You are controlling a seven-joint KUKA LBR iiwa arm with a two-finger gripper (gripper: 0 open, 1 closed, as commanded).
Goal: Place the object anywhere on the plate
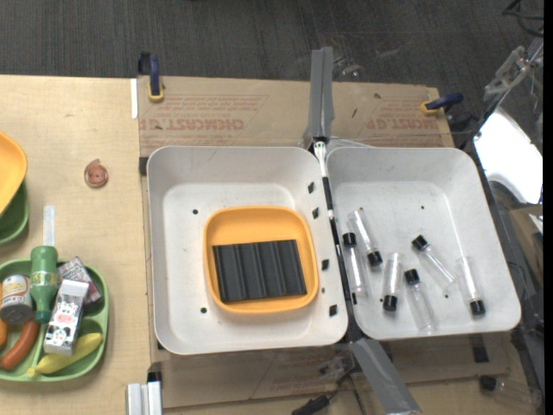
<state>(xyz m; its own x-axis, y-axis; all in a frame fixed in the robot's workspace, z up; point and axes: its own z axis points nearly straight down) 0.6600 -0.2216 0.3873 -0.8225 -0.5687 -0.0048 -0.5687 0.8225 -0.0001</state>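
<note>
Whether the gripper is wide, narrow or holding anything cannot be told from the camera view. In the right white bin [449, 167], several clear tubes with black caps [391, 279] are seen lying loose on the floor, scattered across its middle and near part, some just beside one another and none stacked. One tube [359, 230] is laid close to the wall shared with the left white bin [173, 180]. In that left bin an orange plate [259, 217] is set roughly at the centre, and a dark ribbed block [259, 271] is laid flat on it, covering most of its inner surface. No tube is found on the plate; all are kept in the other bin, well apart from it. Both bins are borne on a sheet of printed cardboard [233, 115], which is held at its far corners by a blue and yellow clamp [152, 80] and a second clamp [439, 104]. Further left, on the wooden bench top [69, 119], a green tray [91, 353] filled with toy food and a green bottle [43, 279] is seen, with a small pink round thing [97, 175] lying apart from it.
</note>
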